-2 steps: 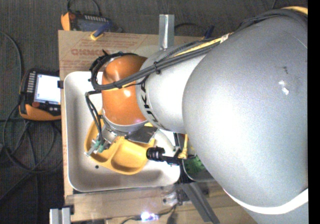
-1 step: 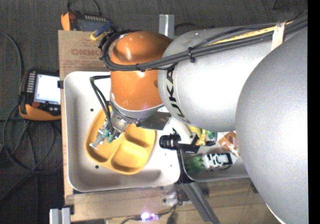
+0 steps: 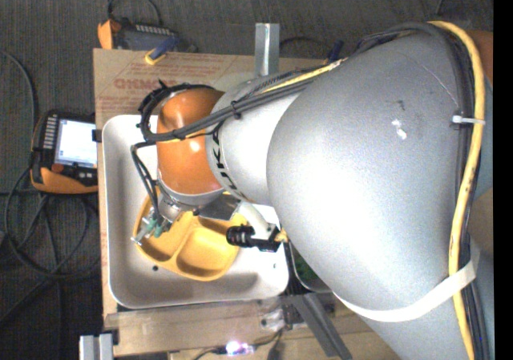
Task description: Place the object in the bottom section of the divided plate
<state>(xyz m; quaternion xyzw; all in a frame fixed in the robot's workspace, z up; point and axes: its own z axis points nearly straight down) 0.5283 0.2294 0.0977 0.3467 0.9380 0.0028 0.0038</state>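
Hand [image 3: 152, 227] down low at the left rim of the yellow divided plate [image 3: 200, 264], inside the white bin [image 3: 120, 274] on the table, just below the arm's orange band [image 3: 186, 142]. Cannot tell whether apart, together or clamped on anything: too small here and half hidden by the wrist. Right at its tip, a greenish bit [image 3: 149, 230], touching or just over the plate's left lobe; probably the task's object, though hard to say for certain. Near the plate's right rim, a black-and-white piece [image 3: 250, 236], either a loose item or part of the arm's fittings; not clear which. Judging by size alone, likely light and easy to lift, so little force needed; stiff or soft cannot be told at this scale. If smooth plastic, probably slippery against the glossy plate, so best taken across its narrow middle, squarely from above, and let go low inside the bottom section to avoid a bounce or a roll over the divider ridge. As for writing: red printed lettering [image 3: 136, 82] on the brown board under the bin, turned and too faint to read. To the left on the floor, a handheld pendant [image 3: 68, 151] with a lit screen, text unreadable. No brand legible anywhere on the plate or the bin
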